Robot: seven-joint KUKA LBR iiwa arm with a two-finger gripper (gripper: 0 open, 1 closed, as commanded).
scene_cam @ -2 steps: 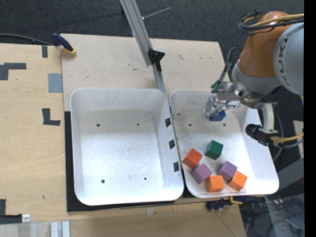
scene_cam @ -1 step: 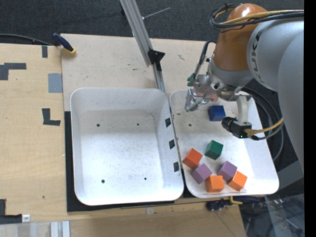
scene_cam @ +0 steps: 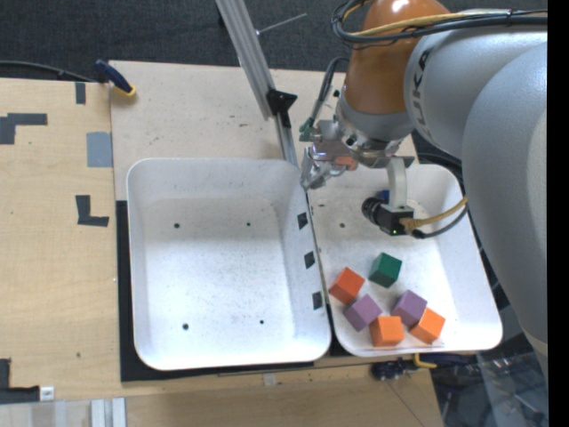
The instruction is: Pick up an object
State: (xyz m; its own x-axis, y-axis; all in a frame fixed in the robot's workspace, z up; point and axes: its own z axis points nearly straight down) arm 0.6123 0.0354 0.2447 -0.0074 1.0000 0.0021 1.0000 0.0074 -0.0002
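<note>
Several small blocks lie in the near part of the right bin [scene_cam: 462, 265]: an orange block [scene_cam: 347, 285], a green block [scene_cam: 385, 269], two purple blocks [scene_cam: 362, 311] [scene_cam: 410, 307] and two more orange blocks [scene_cam: 386, 330] [scene_cam: 428, 325]. My gripper [scene_cam: 313, 174] hangs over the far left corner of the right bin, just above the wall shared by the two bins, well away from the blocks. A small reddish-orange patch [scene_cam: 344, 160] shows under the gripper body; what it is I cannot tell.
The left bin [scene_cam: 142, 238] lies beside the right one. A slanted metal rail [scene_cam: 253, 52] runs down to the bins' far edge. The arm's grey bulk [scene_cam: 498, 132] and a black cable fitting [scene_cam: 384, 213] hang over the right bin's far half.
</note>
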